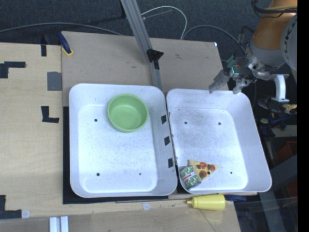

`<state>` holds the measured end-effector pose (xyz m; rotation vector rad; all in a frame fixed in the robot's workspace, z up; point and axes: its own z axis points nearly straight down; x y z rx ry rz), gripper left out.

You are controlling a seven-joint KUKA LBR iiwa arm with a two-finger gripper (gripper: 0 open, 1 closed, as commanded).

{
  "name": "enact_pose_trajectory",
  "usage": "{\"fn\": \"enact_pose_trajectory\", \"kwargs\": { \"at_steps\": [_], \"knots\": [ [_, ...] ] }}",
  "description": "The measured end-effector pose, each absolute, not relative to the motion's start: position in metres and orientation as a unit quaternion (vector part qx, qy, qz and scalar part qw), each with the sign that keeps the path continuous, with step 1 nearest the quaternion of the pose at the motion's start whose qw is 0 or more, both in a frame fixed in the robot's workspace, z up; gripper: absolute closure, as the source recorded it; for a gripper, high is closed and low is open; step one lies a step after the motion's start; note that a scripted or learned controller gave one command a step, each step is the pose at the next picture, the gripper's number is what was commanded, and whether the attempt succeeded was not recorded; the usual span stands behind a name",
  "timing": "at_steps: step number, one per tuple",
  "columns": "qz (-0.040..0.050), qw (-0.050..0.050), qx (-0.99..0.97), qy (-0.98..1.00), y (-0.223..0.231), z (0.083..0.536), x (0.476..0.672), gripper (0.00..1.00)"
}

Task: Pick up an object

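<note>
Left bin (82, 129) — green bowl (127, 112) | right bin (251, 144) — pizza-slice toy (197, 172)

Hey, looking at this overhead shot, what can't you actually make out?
- Gripper: small and blurred in the camera view; finger state unreadable.
- Arm: cut off by the frame's top right.
- Pizza slice toy and green item: too small to identify the green one.
- Yellow bottle: partly hidden under the right bin rim.

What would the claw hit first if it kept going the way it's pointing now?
Probably the far rim of the right bin. The claw points down and left over that corner, though depth is hard to judge from above.
</note>
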<state>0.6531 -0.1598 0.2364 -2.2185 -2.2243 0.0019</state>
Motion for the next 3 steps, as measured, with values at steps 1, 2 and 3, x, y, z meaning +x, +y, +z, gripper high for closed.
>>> {"fn": "enact_pose_trajectory", "kwargs": {
  "at_steps": [1,2,3],
  "knots": [
    [0.0009,0.0,-0.706,-0.708,-0.16,0.236,0.653,0.0],
    [0.0024,0.002,-0.706,-0.708,-0.155,0.174,0.658,0.0],
    [0.0022,0.002,-0.706,-0.708,-0.157,0.121,0.667,0.0]
  ]
}}
